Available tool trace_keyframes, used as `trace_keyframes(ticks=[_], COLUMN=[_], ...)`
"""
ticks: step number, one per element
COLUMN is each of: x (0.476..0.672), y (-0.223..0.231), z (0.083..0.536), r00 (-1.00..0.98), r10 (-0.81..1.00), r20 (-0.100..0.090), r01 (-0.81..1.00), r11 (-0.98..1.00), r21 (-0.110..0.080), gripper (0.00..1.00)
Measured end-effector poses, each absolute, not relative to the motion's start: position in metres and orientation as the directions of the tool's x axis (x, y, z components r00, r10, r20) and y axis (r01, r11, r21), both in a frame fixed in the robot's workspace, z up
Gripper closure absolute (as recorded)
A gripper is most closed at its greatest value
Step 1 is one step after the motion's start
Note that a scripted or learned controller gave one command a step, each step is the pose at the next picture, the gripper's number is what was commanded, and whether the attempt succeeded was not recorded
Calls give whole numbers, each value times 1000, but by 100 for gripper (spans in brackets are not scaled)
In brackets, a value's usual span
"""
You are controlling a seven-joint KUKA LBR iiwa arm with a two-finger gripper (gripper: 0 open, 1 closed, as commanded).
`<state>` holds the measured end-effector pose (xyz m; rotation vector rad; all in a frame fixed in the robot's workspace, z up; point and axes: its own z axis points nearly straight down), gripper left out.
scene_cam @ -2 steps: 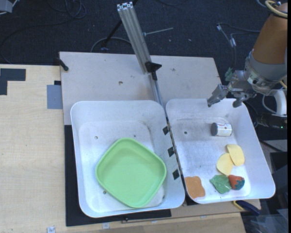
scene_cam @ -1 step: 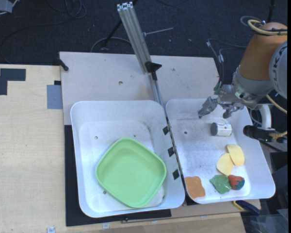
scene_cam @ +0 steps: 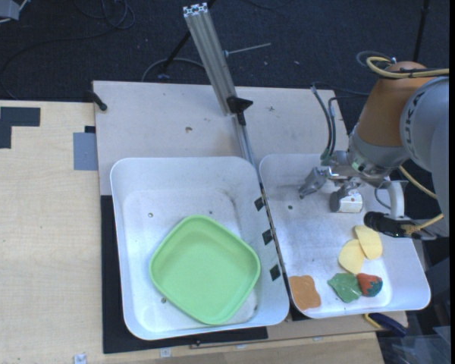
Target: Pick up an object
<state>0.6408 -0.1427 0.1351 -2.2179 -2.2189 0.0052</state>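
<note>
1. Grey with an orange band, the arm (scene_cam: 398, 120) reaches in from the right. You will find its gripper (scene_cam: 330, 184) over the right bin (scene_cam: 303, 226), near that bin's far end.
2. The gripper fingers appear spread, with nothing visible between them; treat the gripper as released.
3. Look nearer the camera than the gripper: two yellow chip-shaped pieces (scene_cam: 360, 250) lie overlapping in the right bin, well apart from the fingers.
4. Nearer still lie a green piece (scene_cam: 343, 287) touching a red piece (scene_cam: 369, 284), and an orange piece (scene_cam: 304, 291) to their left.
5. Left of the gripper, the left bin (scene_cam: 136, 188) holds a light green square plate (scene_cam: 205, 269).
</note>
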Motion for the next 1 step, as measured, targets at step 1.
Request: trace_keyframes(ticks=[1], x=[640], y=[-142], z=[89], r00=[0], r10=[1000], r20=[0], r01=[1000], r11=[0], r21=[-4], gripper=[0])
